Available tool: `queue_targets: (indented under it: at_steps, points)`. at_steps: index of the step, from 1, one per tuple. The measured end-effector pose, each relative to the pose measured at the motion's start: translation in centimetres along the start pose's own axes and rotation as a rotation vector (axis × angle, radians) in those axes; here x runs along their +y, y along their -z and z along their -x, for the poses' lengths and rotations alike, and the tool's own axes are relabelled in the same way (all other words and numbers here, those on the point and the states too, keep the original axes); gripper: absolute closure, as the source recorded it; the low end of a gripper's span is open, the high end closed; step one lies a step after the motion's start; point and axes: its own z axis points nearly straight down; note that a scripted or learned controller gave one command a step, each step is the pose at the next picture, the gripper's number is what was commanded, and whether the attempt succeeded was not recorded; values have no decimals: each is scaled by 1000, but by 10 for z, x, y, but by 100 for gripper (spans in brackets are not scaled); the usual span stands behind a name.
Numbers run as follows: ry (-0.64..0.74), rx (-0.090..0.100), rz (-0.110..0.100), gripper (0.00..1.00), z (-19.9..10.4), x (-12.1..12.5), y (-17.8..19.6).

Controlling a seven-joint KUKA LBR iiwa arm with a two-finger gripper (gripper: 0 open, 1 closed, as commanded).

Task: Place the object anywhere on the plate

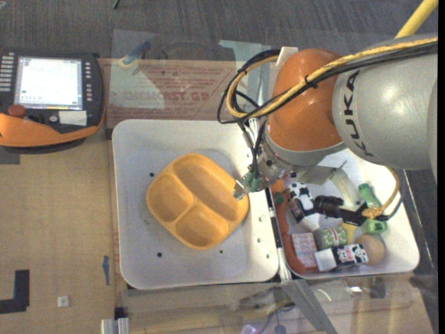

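White left bin [132, 256] bears a glossy orange three-compartment plate [197, 200].

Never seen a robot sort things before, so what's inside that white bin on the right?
The right bin holds small items: an egg, a green-capped bottle, small packets. The arm covers its upper part, so anything there is hidden.

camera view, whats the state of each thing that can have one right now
plate: upright in the left bin, its compartments bare
gripper: at the plate's right rim, above the gap between the bins
right bin: heaped with small items
egg: lying in the right bin
handheld screen: lit, left of the bins
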Motion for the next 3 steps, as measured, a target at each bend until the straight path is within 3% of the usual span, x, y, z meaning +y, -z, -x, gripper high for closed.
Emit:
queue_targets:
  at_steps: [1,2,3]
  points:
    - [171,-2,3,100,-39,9,31]
    - [170,-2,3,0,-39,9,31]
    - [169,-3,7,100,-38,10,41]
